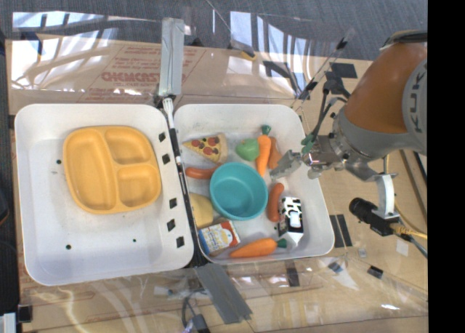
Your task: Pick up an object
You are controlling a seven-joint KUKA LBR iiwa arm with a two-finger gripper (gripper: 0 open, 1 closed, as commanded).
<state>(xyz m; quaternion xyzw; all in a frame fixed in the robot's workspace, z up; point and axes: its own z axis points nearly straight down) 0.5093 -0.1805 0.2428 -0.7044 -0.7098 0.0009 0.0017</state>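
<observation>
my gripper (289,164) is hanging over the right side of the right bin (240,112), just inside its right rim. whether my fingers are apart or together i cannot tell; the view is blurring them into one grey tip. nothing is showing between them, so i am carrying nothing.

just left of the tip, an upright carrot (264,153) is lying beside a green toy (248,150). nearer, a red sausage-like piece (275,201) is lying against the teal bowl (238,190), and a black-and-white toy (292,214) is sitting by the bin's near right corner. further left, a pizza slice (207,147), a second red piece (198,173), a yellow wedge (203,210), a small carton (219,237) and another carrot (254,249) along the near wall. the left bin (36,201) is holding a yellow divided tray (111,167).

reading the step: i am judging this as the approach, with no target taken yet. the upright carrot and the red piece are looking the closest candidates. next move is calling for settling over one of them, lining up across its narrow width, then descending without nudging the bowl or the bin rim. crowding there is the likely trouble.
</observation>
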